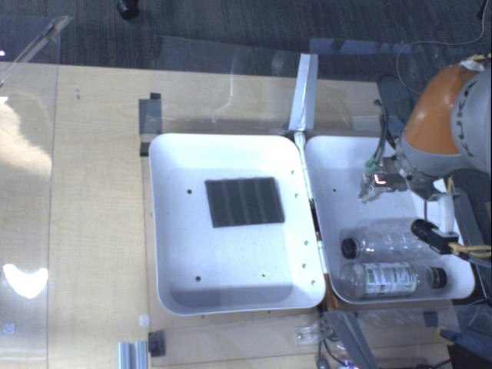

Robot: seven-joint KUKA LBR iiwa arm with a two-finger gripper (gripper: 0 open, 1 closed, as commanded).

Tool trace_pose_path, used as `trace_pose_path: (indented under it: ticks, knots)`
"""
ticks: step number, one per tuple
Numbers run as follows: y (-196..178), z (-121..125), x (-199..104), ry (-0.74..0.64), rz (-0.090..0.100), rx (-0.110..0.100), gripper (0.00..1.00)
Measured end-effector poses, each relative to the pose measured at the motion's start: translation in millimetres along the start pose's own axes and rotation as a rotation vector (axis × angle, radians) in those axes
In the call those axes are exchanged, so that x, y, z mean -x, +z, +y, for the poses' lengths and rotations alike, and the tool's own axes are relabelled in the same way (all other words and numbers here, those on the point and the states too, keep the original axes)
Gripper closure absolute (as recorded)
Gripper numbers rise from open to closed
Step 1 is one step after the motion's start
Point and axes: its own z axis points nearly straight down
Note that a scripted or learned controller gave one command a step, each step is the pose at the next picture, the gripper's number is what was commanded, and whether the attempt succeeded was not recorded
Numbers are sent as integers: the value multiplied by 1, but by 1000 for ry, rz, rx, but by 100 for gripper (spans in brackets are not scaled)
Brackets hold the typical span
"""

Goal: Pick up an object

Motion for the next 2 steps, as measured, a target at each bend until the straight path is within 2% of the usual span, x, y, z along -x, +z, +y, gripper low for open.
trace_pose_path:
  ticks: [1,2]
  knots:
    - [-74,32,34,275,-1,1,100]
    - [-74,32,34,275,-1,1,0]
